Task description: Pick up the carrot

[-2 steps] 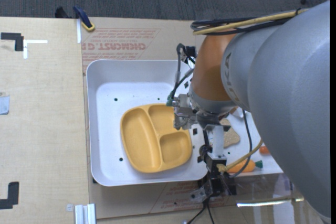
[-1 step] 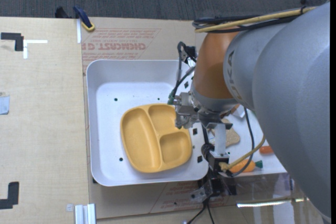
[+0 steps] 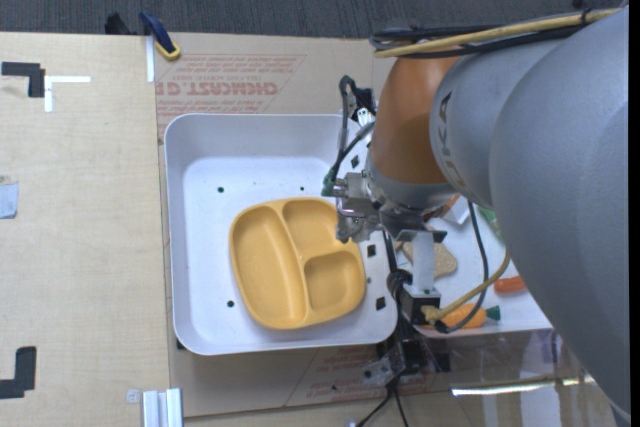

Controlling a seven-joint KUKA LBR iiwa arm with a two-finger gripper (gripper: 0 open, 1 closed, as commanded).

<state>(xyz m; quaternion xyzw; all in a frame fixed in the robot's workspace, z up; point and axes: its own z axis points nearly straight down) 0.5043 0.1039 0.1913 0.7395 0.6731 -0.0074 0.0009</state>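
- The left bin (image 3: 182, 215) holds a yellow plate (image 3: 295, 265) with three compartments. The plate lies flat toward the bin's near right corner, and its right edge is close against the wall shared with the other bin.
- The right bin (image 3: 465, 260) is mostly covered by the grey arm (image 3: 560, 175) and its orange band (image 3: 415, 130). A narrow strip of white floor shows under the wrist.
- The carrot (image 3: 462, 319) lies in that strip near the right bin's front edge. It is orange with a green end pointing right.
- A flat beige piece (image 3: 437, 261) lies just behind the carrot. A small red-orange thing (image 3: 509, 285) lies to the right, half under the arm.
- The hand (image 3: 390, 230) hangs over the wall between the two bins, just beside the plate's right rim. It is apart from the carrot, and I cannot tell whether it is open or closed.
- In the left bin, bare white floor runs along the far and left sides of the plate. The plate's near and right sides crowd the walls.
- Both bins sit on printed cardboard (image 3: 230, 80) on the pale bench (image 3: 80, 215), which is wide and open to the left.
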